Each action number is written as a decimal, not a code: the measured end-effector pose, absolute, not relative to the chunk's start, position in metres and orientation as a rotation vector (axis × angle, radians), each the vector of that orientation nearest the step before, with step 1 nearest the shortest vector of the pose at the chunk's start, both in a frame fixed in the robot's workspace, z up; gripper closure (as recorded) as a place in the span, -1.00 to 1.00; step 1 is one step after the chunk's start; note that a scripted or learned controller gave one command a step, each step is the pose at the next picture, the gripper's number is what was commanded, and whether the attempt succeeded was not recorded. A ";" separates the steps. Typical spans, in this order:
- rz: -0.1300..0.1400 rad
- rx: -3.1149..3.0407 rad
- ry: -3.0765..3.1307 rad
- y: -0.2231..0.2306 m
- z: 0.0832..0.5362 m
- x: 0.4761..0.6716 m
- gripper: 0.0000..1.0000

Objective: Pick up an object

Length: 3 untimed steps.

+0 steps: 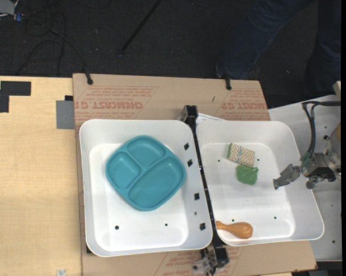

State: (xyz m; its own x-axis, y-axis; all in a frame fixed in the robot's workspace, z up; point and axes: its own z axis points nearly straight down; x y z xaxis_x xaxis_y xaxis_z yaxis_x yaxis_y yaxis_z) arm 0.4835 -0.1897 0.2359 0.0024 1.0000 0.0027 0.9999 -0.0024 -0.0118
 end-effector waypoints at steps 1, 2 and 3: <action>0.002 -2.221 -2.220 -0.190 0.241 0.486 -1.00; 0.005 -2.217 -2.216 -0.197 0.186 0.478 -1.00; 0.004 -2.215 -2.217 -0.192 0.138 0.485 -1.00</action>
